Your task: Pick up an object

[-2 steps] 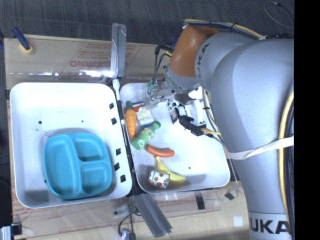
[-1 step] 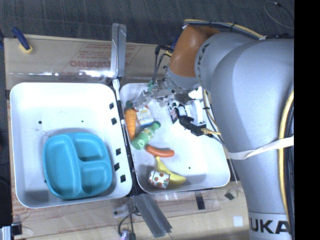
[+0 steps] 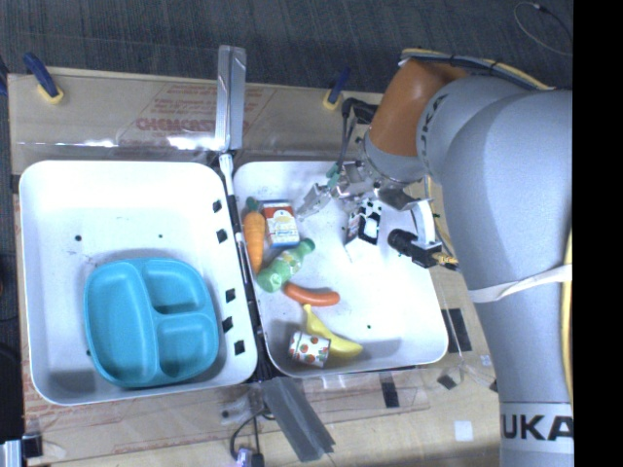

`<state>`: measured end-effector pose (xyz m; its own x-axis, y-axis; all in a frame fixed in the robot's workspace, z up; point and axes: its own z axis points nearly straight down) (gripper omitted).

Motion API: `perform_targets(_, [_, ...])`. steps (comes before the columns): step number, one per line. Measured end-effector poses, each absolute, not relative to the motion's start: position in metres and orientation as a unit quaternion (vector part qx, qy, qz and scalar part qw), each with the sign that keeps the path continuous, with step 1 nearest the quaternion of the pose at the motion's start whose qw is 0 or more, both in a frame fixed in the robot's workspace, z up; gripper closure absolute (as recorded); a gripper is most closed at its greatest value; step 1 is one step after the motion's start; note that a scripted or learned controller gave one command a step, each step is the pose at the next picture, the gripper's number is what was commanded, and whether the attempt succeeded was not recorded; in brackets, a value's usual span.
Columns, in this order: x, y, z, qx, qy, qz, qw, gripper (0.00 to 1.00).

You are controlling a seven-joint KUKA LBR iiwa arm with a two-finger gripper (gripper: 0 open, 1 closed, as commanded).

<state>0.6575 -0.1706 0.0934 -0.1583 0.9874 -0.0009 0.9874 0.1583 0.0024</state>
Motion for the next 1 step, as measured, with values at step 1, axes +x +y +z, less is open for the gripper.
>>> perform_targets(1, [0.6582, -0.2091, 0.0939, 0.646, 0.764, 0.0004, 0.001, 0.00])
